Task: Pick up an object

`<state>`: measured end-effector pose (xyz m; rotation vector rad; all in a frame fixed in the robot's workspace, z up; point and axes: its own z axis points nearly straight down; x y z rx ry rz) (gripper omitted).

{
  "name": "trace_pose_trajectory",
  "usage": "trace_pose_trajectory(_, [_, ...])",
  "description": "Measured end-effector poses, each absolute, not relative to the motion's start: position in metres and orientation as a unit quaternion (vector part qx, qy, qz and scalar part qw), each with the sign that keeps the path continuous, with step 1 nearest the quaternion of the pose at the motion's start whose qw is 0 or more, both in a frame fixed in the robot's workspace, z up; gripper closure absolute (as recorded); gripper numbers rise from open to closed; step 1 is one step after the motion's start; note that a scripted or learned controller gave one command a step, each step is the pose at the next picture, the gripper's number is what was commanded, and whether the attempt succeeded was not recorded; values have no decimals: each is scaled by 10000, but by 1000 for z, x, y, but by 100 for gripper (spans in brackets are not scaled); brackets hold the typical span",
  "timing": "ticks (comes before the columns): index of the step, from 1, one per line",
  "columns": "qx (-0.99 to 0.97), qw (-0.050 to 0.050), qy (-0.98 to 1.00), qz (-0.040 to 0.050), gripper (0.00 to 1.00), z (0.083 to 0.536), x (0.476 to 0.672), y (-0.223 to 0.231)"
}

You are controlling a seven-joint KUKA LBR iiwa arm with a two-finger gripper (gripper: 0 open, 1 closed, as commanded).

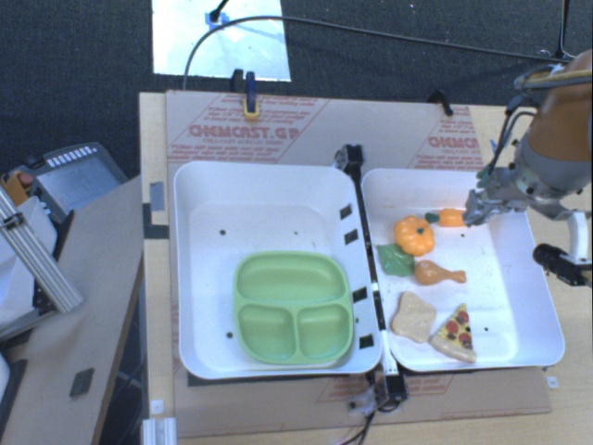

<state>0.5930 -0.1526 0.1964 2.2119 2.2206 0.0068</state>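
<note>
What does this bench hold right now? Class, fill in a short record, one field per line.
left bin: green divided plate
right bin: pumpkin, green leaf, chicken drumstick, bread slice, pizza slice, small orange item
arm: reaches in from the right
tool: over the right bin's far side, beside the small orange item

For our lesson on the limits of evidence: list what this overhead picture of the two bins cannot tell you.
- Gripper: too small and blurred in the camera view to judge its state.
- Small orange piece: whether the gripper touches it is unclear.
- Arm: cut off by the right edge.
- Green item: partly hidden behind the pumpkin.
</note>
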Motion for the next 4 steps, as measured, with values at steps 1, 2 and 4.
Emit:
trace_pose_trajectory(1, [7051,35,7091,23,100,258,599,-146])
trace_pose_trajectory(2, [7052,12,7090,9,100,262,600,-146])
trace_pose_trajectory(4, [7042,-6,7100,3,100,255,556,-45])
